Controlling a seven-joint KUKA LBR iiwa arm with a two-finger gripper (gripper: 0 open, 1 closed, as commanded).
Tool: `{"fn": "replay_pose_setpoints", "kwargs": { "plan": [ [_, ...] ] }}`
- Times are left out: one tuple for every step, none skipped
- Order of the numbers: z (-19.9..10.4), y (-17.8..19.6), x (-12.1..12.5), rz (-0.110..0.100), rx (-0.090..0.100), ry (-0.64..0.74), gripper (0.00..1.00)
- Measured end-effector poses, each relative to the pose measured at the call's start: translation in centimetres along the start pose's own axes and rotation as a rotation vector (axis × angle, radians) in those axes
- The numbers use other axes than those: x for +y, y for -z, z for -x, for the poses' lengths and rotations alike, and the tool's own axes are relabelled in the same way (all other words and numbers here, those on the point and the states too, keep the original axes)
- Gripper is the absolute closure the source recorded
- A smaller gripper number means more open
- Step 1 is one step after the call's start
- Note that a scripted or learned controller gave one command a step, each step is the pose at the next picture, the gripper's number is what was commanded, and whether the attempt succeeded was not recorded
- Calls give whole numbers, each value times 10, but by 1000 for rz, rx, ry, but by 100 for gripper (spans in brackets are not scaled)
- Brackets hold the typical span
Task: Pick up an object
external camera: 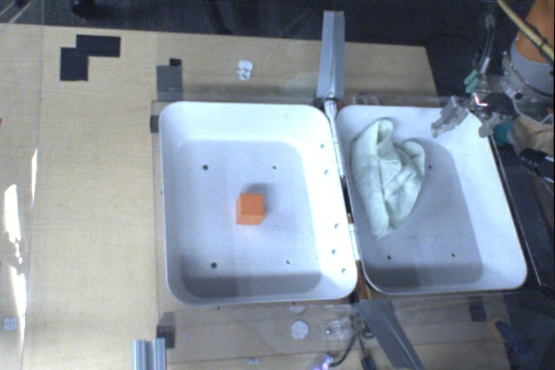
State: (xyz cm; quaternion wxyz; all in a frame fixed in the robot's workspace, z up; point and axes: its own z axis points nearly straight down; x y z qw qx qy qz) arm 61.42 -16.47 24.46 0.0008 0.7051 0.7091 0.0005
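hand [468, 110] over right bin's [494, 212] far corner, grip state unclear | cloth [388, 176] crumpled nearby, likelier target | orange cube [251, 209] alone in left bin [186, 186]

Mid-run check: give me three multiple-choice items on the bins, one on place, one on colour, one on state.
1. Where is the small cube?
A. left bin
B. right bin
C. on the bench

2. What colour is the cube?
A. blue
B. orange
C. green

3. How does the white cloth lie?
A. folded flat
B. hanging over the rim
C. crumpled in a heap

Answers: 1 A, it sits near the middle of the left bin's floor. 2 B, it shows orange against the white. 3 C, it is bunched up on the right bin's left side, with the tool at that bin's top right corner.
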Motion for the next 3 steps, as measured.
{"fn": "replay_pose_setpoints", "kwargs": {
  "plan": [
    [17, -146, 44, 1, -1, 18, 0],
    [16, -133, 47, 7, -4, 25, 100],
    [-41, -31, 31, 5, 0, -76, 100]
  ]
}}
